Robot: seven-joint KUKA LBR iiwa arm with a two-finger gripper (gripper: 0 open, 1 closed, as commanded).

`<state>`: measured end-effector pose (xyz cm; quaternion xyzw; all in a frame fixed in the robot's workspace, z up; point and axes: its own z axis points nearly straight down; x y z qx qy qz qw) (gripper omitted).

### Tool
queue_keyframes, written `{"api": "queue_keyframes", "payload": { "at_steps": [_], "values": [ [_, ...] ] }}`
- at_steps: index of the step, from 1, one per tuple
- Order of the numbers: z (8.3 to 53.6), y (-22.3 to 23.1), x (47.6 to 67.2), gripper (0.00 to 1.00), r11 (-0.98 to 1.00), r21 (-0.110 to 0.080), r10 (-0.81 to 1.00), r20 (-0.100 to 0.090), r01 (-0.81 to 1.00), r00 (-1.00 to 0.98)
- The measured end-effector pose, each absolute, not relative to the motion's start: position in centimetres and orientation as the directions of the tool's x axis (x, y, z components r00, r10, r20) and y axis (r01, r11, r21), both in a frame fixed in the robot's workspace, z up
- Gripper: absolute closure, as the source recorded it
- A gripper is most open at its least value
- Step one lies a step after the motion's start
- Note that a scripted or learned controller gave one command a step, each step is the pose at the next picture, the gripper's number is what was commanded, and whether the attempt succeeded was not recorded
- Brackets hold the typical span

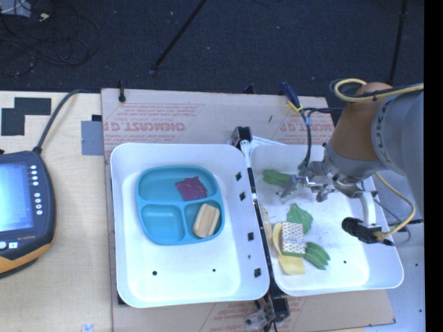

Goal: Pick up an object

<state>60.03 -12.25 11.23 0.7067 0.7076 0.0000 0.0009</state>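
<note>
The right bin holds several small items. A green pod lies at its far left, and a green leaf-shaped piece sits near the middle. Toward the front are a checkered white block, a yellow piece under it, and another green pod. My gripper hangs low over the bin's far half, between the far green pod and the leaf-shaped piece. It is just right of the pod and just above the leaf piece in the view. Nothing is visibly held.
The left bin carries a blue divided plate with a maroon item and a tan bread-like piece. A ridge with black clips divides the bins. A teach pendant lies at the far left. A black cable loops by the arm.
</note>
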Motion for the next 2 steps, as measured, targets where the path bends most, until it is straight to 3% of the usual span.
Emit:
{"api": "queue_keyframes", "payload": {
  "at_steps": [1, 2],
  "values": [
    [8.8, -10.5, 54.7, 0.00, -0.003, -0.001, 1.000, 0.000, 1.000, 0.003],
    [8.8, -14.0, 57.2, 0.00, 0.000, -0.001, 1.000, 0.000, 1.000, 0.000]
  ]
}}
